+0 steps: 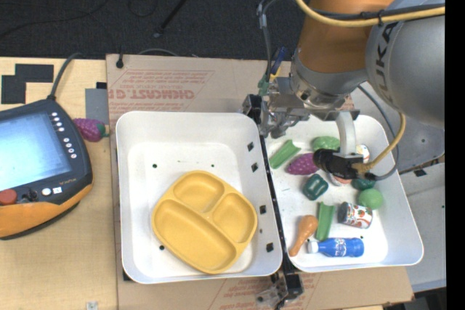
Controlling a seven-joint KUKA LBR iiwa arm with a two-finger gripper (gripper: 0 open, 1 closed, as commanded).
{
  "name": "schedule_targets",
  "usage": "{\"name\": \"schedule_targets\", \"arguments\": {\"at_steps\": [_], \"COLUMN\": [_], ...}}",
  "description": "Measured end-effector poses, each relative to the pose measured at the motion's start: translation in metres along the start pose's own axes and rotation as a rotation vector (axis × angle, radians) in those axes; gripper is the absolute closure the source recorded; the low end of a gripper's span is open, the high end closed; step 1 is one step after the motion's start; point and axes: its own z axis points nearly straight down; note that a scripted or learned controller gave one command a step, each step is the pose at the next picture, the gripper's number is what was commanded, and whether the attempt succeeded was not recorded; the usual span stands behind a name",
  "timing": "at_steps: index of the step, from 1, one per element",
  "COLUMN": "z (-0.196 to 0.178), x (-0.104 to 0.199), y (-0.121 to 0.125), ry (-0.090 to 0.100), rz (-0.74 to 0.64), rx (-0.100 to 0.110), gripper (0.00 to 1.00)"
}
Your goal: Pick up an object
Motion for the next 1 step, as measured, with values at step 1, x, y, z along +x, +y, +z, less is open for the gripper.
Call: {"name": "schedule_targets", "arguments": {"at_steps": [1], "z": [-0.1540], "x": [-0.0029], "y": [-0.0607], "ry": [-0.002], "rz": [0.010], "rx": [-0.019], "gripper": [1.00]}}
